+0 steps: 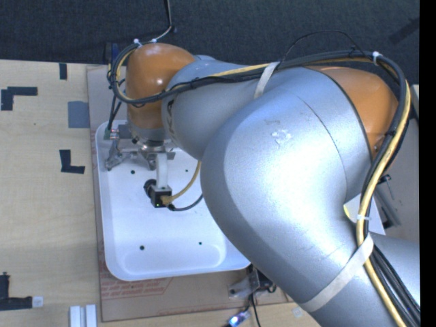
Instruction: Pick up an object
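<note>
Gripper (138,150) is down over the upper-left part of the white bin (157,259), directly under the orange band (146,73). Can't tell how far open it is, or whether it has hold of anything. Grey arm (286,182) covers the bin's right side. The object can't be made out.

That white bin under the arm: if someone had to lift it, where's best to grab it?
Probably by the raised rim of the white bin on its left edge, coming from the view's left. The rim gives a lip to pinch, the floor is flat and wide, and the arm covers the right side.
</note>
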`<move>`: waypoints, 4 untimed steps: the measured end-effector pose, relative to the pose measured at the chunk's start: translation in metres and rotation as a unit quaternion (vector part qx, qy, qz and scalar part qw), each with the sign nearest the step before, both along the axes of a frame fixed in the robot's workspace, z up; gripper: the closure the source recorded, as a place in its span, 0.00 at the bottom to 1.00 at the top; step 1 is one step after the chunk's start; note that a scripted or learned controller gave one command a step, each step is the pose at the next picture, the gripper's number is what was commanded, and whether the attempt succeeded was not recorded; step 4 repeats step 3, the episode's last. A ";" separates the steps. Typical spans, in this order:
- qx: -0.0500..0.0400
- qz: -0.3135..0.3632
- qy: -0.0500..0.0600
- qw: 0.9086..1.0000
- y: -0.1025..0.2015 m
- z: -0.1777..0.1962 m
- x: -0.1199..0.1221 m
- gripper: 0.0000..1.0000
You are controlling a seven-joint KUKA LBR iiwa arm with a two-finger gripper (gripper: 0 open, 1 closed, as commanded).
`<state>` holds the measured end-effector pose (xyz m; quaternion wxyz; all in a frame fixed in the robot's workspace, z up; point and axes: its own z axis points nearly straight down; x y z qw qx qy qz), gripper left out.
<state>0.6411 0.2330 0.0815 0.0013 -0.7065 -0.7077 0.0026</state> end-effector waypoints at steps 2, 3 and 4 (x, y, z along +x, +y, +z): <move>0.001 0.001 -0.001 1.000 0.001 0.022 0.026 1.00; 0.001 0.001 0.000 1.000 0.002 0.032 0.026 1.00; 0.001 0.001 0.000 1.000 0.002 0.032 0.026 1.00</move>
